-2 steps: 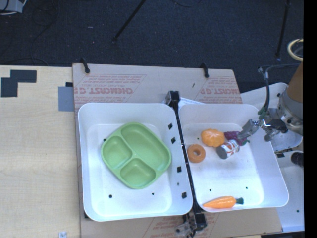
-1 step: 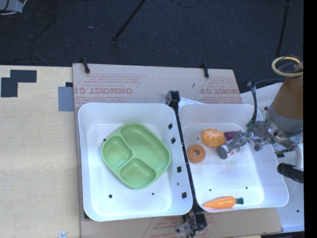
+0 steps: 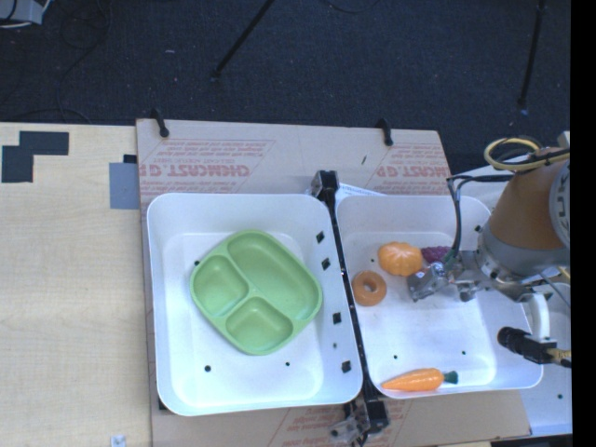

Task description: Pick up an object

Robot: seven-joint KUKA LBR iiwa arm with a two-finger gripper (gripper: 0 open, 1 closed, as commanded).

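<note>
In the right bin (image 3: pixel 428 347) lie an orange round fruit (image 3: pixel 399 258), a brown doughnut-shaped ring (image 3: pixel 370 288), a purple thing (image 3: pixel 434 253) and an orange carrot with a green tip (image 3: pixel 415 379) near the front wall. My gripper (image 3: pixel 423 282) reaches in from the right and hangs low over the bin floor, just right of the ring and below the orange fruit. It sits close to the fruit and the purple thing. Nothing shows between its metal tips.
The left bin (image 3: pixel 177 343) holds a green three-compartment plate (image 3: pixel 255 291). A black divider (image 3: pixel 337 287) runs between the two bins. Cardboard lies under both bins, with pale bench to the left. Cables loop above the arm at the right.
</note>
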